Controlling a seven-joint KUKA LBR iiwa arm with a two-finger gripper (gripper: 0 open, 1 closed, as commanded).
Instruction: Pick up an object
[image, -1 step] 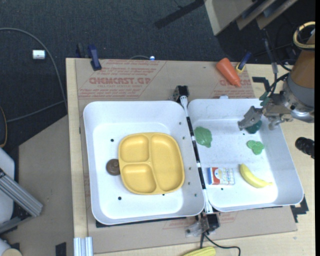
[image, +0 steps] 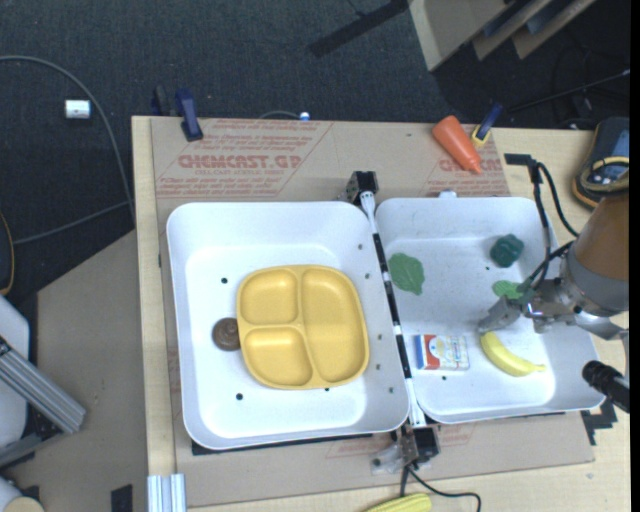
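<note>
Two white bins sit side by side on the bench, which carries red CHEMCAST print. Left bin holds a yellow divided plate with three compartments, lying flat near the middle. A small brown round object touches the plate's left edge, partly tucked under it.

Right bin holds several pickable items. A green leaf-shaped piece lies at the far left of this bin, just beside the divider. A dark teal lump sits toward the far right. A yellow banana lies near the right, toward the near wall. A small white carton with red and blue print lies flat just left of the banana, close but apart. A small green piece sits just beside the gripper, on its far side.

The gripper is low over the right bin, between the teal lump and the banana, reaching in from the right. Its fingers look spread, pointing left, with nothing seen between them, so released. It hangs just above the banana's far end; contact unclear.

Off the bins, an orange carrot-like toy lies on the bench at the far right, with a blue clamp at far left.
</note>
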